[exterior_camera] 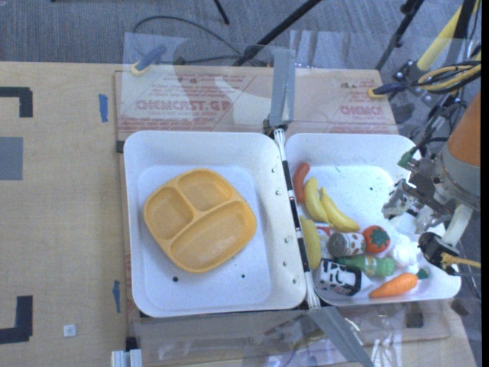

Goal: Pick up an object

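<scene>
jaws (407, 205): can't tell if released or clenched | toys just beside them: tomato (376, 238), carrot (394, 285) | nothing picked up yet

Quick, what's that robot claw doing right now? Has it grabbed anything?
Gripper: above the right bin's right side; open or closed cannot be told, nothing seen held.

An orange band (467, 138) is seen on the arm (457, 176) above a grey wrist section. The claw (409, 205) is built of grey and pale metal parts, with a white block and black cabling beside it.
</scene>
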{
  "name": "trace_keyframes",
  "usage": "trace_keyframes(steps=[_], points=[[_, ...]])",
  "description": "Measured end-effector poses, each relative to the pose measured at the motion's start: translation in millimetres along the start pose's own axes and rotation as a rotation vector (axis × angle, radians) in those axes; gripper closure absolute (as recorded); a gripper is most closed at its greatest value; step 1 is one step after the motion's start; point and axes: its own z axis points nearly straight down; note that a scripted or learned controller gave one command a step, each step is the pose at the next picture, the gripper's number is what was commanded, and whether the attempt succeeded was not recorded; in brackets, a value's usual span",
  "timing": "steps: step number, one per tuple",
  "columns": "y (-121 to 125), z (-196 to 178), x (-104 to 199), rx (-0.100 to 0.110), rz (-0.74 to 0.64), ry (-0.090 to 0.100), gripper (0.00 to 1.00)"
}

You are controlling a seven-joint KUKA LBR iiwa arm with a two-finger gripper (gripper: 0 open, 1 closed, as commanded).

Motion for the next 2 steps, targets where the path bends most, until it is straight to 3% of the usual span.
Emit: trace_keyframes(steps=[1,2], points=[[0.0,-0.1,0.0,0.000,0.000,0.000,0.00],[36.0,55.3,46.0,-0.004,-0.302,0.001,0.00]])
